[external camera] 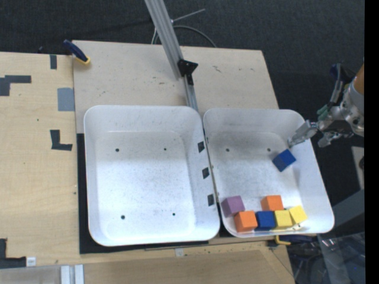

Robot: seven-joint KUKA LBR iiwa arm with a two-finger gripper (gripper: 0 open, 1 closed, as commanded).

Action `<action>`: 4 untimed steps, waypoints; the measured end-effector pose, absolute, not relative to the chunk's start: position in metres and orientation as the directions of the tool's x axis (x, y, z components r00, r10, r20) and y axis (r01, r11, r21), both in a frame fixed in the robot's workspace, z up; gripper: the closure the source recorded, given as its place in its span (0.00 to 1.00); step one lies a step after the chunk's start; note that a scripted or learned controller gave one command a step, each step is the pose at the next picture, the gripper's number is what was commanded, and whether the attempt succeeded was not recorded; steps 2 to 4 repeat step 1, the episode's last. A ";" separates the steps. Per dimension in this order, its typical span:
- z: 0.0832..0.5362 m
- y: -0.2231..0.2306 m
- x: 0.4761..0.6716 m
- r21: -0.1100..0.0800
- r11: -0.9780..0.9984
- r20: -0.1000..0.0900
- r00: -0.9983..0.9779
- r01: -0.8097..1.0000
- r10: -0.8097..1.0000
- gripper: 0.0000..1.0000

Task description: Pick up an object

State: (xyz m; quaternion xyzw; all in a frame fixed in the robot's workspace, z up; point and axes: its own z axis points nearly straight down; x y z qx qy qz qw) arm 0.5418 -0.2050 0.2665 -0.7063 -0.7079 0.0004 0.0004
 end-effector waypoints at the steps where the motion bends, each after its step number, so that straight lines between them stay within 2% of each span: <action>1: 0.180 -0.208 0.578 -0.007 0.003 0.001 -0.003 1.000 1.000 0.00; 4: 0.180 -0.208 0.578 -0.007 0.003 0.001 -0.003 1.000 1.000 0.00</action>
